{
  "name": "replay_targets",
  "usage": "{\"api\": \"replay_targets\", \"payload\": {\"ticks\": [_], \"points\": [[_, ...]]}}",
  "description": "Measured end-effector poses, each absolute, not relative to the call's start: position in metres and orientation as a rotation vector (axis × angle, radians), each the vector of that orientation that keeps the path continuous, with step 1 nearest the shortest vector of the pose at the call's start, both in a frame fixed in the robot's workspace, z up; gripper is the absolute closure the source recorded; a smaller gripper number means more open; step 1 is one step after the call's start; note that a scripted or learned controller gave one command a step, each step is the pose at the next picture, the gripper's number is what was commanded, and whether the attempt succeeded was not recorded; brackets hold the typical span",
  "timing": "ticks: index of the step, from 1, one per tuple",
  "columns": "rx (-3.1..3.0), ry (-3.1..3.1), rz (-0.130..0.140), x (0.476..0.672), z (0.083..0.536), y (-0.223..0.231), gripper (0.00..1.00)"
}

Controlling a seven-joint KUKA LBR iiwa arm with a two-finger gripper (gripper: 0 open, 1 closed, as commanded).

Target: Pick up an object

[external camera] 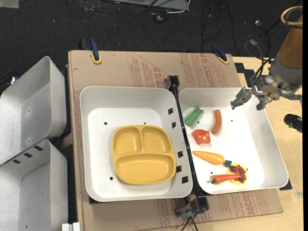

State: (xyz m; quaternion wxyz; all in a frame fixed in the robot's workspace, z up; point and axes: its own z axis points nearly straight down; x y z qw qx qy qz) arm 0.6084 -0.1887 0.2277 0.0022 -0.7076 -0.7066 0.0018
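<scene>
Two shallow white bins are set side by side on a brown cardboard sheet (144, 64) on the bench. In the left white bin (91, 100), a yellow plastic tray with three sections (143, 154) is laid flat near the middle. In the right white bin (269, 138), five small toys are spread out. A green block-shaped piece (194, 116) is placed near the top left, close to the wall shared by the bins. A small orange-red sausage shape (217, 121) is seen just to its right, lying almost straight up and down. A red toy with a yellow spot (201, 136) is found just below the green piece. An orange toy carrot with a green tip (210, 157) is laid lower down, and a red, yellow and orange toy (231, 176) is placed near the bottom edge. The grey arm with the orange band (291, 52) is seen at the right. The two-finger gripper (250, 99) is held over the top right corner of the right bin, with its two fingers spread apart and nothing between them. It is kept well apart from all the toys.
</scene>
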Motion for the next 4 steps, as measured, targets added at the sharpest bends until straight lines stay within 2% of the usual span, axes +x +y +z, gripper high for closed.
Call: {"api": "replay_targets", "payload": {"ticks": [2, 3, 4], "points": [[-2.215, -2.221, 0.004, 0.609, 0.131, -0.176, 0.00], [-2.221, -2.226, -0.001, 0.611, 0.145, -0.177, 1.00], [-2.222, -2.229, -0.005, 0.620, 0.194, -0.172, 1.00]]}}
